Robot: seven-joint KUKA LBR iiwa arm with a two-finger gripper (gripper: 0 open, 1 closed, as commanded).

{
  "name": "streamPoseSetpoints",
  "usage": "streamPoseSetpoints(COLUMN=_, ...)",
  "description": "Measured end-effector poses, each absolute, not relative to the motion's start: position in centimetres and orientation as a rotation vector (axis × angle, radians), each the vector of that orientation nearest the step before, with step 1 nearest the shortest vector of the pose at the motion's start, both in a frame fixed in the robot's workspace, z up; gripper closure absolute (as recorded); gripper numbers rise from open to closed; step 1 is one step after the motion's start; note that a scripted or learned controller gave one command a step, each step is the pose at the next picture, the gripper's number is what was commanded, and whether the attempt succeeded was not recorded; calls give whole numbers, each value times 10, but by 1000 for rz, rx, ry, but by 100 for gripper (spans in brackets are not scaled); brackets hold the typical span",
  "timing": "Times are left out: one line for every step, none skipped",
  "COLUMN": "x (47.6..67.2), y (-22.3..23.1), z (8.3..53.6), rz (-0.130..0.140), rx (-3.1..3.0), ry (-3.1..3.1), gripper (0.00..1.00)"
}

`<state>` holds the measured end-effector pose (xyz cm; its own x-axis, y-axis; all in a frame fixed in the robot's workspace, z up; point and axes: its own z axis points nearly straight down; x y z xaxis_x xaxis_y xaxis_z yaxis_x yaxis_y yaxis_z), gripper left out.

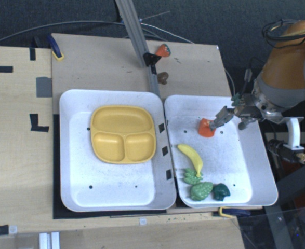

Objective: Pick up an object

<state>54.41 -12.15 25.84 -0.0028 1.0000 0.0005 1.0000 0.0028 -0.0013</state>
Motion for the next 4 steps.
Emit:
streamPoseSetpoints(x=544, y=-122, z=258, rz=1, rx=-2218, ry=-2223, gripper=0)
streamPoseSetpoints(x=551, y=-119, z=211, rz=7, rx=-2216, ry=-2221, gripper=0)
streamPoseSetpoints(x=556, y=-127, z=156, rz=8, rx=-2217, ry=-2219, gripper=0)
streamPoseSetpoints(x=546, y=-129, z=95, rz=9, rx=-2216, ry=-2218, gripper=0)
